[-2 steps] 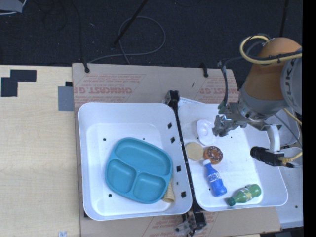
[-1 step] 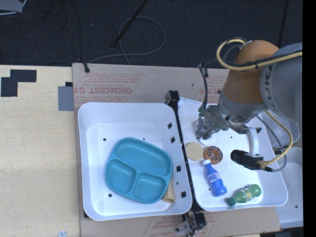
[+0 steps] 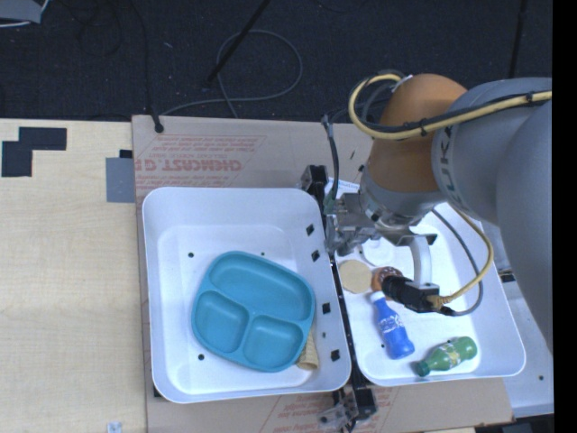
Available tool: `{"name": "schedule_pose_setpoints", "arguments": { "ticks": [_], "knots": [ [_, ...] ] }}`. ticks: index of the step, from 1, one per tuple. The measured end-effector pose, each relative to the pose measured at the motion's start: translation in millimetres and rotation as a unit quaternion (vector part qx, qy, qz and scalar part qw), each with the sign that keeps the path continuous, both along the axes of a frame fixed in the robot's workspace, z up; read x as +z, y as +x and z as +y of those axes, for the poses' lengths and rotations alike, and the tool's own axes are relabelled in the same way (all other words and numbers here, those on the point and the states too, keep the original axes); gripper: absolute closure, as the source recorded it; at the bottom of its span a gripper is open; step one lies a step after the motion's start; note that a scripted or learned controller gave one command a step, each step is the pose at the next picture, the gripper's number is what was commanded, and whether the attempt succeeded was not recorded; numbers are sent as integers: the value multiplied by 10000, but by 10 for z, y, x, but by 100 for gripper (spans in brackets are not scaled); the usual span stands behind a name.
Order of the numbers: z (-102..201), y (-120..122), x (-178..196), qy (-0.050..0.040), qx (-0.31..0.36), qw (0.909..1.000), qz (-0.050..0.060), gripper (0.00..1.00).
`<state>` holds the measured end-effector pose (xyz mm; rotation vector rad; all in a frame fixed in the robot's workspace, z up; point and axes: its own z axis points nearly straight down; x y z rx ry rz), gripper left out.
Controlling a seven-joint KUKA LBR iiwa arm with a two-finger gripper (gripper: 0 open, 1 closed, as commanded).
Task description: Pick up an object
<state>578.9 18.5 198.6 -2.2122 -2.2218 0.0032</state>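
Nearest the camera lay the front rims of two white bins, side by side on one sheet of brown cardboard (image 3: 194, 156) that covered part of the pale wooden worktop (image 3: 63, 278); the left bin (image 3: 171, 215) held one blue divided plate (image 3: 252, 309), with three compartments, lying flat and tilted towards the front right corner, and one tan scrap (image 3: 309, 357) peeped from beneath the plate's lower right edge, against the bin's wall. The right bin (image 3: 505, 354) held, counted from the front, one green bottle (image 3: 446, 355) lying on its side near the front rim, one blue bottle (image 3: 392, 326) lying just to its left and pointing away, one round tan disc (image 3: 355, 279) close by the dividing wall, and one small dark brown thing (image 3: 389, 278) just beside the disc, too blurred to name. Above these hung the gripper (image 3: 356, 231), low over the bin's left rear part, beside the divider; whether it was apart or together could not be told, for the wrist hid it; no object was seen between its parts. One yellow cable (image 3: 473, 287) looped across the bin past a black connector (image 3: 416, 294), which lay over the blue bottle's far end. Farther back rose the one grey arm (image 3: 500, 161) with its orange band (image 3: 415, 133), covering the bin's rear; beyond the worktop lay dark carpet (image 3: 135, 52) and loose black cables (image 3: 261, 57).
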Motion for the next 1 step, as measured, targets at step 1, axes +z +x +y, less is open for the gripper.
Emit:
{"name": "schedule_pose_setpoints", "arguments": {
  "ticks": [1],
  "knots": [
    [544,-11,-42,-4,3,10000,-5,100]
  ]
}}
